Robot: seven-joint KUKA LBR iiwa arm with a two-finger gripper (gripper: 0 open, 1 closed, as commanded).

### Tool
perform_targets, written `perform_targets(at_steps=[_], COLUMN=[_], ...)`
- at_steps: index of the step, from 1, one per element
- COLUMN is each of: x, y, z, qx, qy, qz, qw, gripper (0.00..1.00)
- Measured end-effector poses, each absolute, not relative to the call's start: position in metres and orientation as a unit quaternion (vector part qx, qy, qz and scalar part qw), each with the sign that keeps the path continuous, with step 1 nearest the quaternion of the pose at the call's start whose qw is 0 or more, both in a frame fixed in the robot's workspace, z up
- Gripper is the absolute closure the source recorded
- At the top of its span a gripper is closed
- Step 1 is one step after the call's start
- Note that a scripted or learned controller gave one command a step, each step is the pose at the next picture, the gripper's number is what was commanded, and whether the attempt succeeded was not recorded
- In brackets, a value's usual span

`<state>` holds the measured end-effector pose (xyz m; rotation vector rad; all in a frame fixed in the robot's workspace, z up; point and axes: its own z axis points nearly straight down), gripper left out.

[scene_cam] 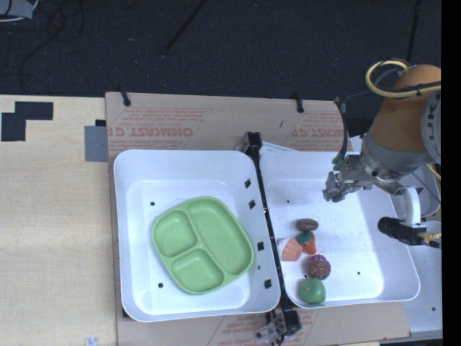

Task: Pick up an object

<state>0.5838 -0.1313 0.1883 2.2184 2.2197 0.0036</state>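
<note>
A grey robot arm with an orange band reaches from the right over the right-hand shallow white bin (403,283), its end effector (334,189) hanging above bare floor near the bin's back. Whether it is clenched or released cannot be told at this angle; nothing shows in its grasp. The candidates cluster toward the bin's front-left: a brown oval pebble-like piece (307,225), an orange wedge (292,250), a maroon ball (318,267), a green ball (312,291). The brown piece lies nearest, long axis across the bin.
</note>
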Motion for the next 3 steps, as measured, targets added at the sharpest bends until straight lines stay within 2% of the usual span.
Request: perform_targets(at_steps=[2, 3], x=[0.581, 0.584], y=[-0.128, -0.066], z=[0.266, 0.261], qx=[0.707, 0.705], qy=[0.707, 0.709], qz=[0.0005, -0.0002], qw=[0.001, -0.002], gripper=[1.00, 1.00])
